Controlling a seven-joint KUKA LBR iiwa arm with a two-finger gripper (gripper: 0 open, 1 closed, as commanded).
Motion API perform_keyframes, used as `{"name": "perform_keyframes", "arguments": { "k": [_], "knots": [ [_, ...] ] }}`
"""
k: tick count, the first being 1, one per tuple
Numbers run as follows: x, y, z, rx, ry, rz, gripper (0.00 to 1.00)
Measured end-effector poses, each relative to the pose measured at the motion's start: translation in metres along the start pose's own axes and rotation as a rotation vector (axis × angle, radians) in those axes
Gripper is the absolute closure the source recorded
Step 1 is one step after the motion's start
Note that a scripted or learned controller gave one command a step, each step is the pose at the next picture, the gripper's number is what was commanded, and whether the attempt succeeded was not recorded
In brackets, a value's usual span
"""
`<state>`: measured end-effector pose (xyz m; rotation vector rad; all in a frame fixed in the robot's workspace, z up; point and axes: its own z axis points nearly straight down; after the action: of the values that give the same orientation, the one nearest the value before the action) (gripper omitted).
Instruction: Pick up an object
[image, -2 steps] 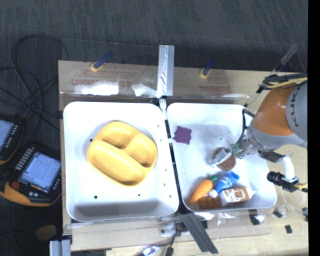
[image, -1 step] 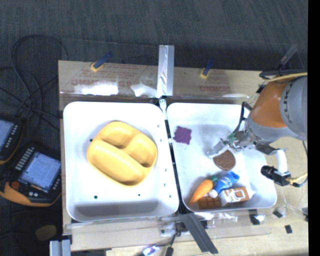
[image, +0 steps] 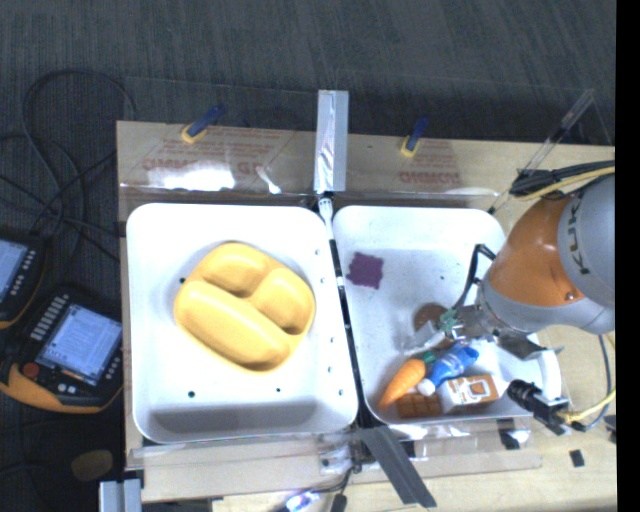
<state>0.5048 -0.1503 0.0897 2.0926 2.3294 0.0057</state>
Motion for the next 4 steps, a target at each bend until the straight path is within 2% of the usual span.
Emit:
{"name": "perform_keyframes", "arguments": {
  "k": [1, 2, 3, 4],
  "knots": [
    [0.0, 0.002, -0.01, -0.003, 0.001, 0.001, 1.0],
    [0.0, 0.001, -0.009, -0.002, 0.001, 0.0, 0.0],
    [-0.012, 0.061, 0.001, 0.002, 0.003, -0.152, 0.0],
    [-0.012, 0.061, -0.008, 0.001, 0.003, -0.151, 1.0]
  ]
}}
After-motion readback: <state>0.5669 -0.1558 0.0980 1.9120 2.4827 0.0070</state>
